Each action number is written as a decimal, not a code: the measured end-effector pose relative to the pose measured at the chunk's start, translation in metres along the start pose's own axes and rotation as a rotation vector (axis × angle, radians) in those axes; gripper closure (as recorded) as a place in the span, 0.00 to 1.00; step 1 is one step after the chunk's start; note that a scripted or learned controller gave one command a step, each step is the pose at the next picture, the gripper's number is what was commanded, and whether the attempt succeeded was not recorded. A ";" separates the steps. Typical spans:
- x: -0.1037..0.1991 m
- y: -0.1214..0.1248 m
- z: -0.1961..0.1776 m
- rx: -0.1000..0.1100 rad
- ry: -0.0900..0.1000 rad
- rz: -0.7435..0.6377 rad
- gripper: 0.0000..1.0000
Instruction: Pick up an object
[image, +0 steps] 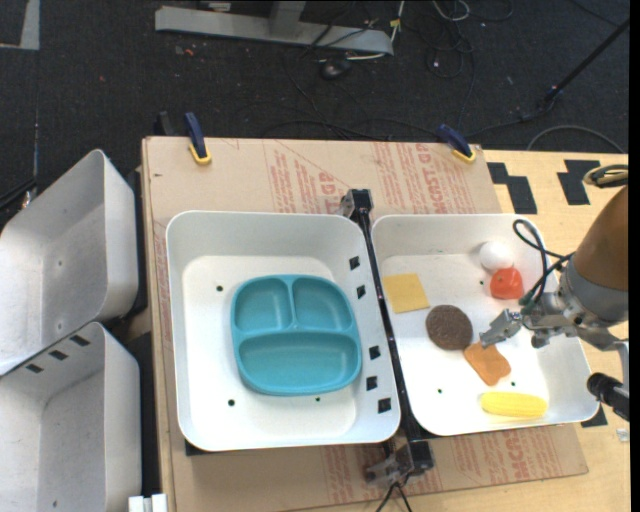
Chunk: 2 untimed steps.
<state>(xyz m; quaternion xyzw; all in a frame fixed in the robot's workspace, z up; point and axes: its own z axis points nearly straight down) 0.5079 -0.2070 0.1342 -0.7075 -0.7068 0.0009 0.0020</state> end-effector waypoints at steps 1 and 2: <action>-0.001 0.001 -0.013 -0.005 -0.002 0.000 1.00; -0.004 -0.008 -0.068 -0.009 -0.004 0.000 1.00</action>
